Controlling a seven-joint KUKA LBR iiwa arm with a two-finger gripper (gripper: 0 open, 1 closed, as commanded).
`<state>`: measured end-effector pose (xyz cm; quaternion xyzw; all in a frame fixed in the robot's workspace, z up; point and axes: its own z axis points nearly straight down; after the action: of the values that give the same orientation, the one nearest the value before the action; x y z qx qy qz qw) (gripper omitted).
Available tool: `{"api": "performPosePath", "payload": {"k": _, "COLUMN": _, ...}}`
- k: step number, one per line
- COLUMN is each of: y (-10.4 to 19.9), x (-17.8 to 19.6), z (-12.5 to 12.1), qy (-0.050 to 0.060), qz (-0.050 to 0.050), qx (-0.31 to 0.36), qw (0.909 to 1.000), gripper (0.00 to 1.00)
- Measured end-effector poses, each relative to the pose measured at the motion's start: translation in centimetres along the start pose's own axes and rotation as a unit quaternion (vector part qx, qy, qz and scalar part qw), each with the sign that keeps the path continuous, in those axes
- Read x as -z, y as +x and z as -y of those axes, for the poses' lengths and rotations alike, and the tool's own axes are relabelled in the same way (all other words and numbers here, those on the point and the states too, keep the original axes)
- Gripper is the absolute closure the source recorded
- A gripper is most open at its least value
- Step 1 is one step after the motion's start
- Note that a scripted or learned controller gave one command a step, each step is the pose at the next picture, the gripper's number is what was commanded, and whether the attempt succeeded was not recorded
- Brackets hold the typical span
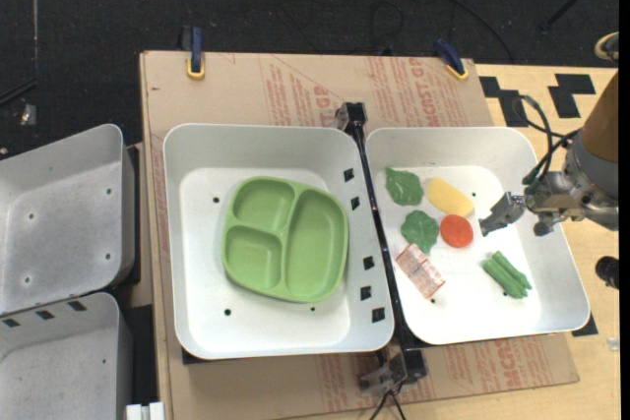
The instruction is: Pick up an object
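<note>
Nearest the camera, along the front of the right bin (561, 315), lie a pink-and-white wrapped packet (420, 270) and a green bean-like toy (507, 274). Thin and flat, the packet would likely be awkward to pinch off the floor, and its wrapper looks slick. By contrast the green piece is long and narrow, so a grasp across its short width seems the sound choice.

Farther in sit a red tomato-like ball (456, 230) and a dark green leafy piece (420, 229), just beside each other. Round and probably smooth plastic, the ball is likely light and stiff but apt to roll (best taken across its middle). Behind them are a yellow oblong piece (450, 196) and another green leafy piece (403, 185).

At the ball's right, close but apart from it, hangs the gripper (502, 214), tilted in from the right wall; whether its fingers are apart or together I cannot tell, and nothing is seen between them.

Over in the left bin (187, 241) a green sectioned plate (286, 238) lies flat. Both bins rest on the brown table (295, 79).
</note>
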<state>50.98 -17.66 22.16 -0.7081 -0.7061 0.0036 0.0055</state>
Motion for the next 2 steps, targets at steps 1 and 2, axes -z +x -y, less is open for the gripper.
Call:
{"api": "performPosePath", "payload": {"k": 1, "y": 0.1, "x": 0.6, "z": -0.3, "qy": -0.006, "qz": 0.001, "qx": 0.002, "qw": 1.0000, "gripper": 0.00}}
{"api": "performPosePath", "payload": {"k": 2, "y": -0.6, "x": -4.7, "z": 0.6, "qy": -0.004, "qz": 0.001, "qx": 0.000, "qw": 1.0000, "gripper": 0.00}}
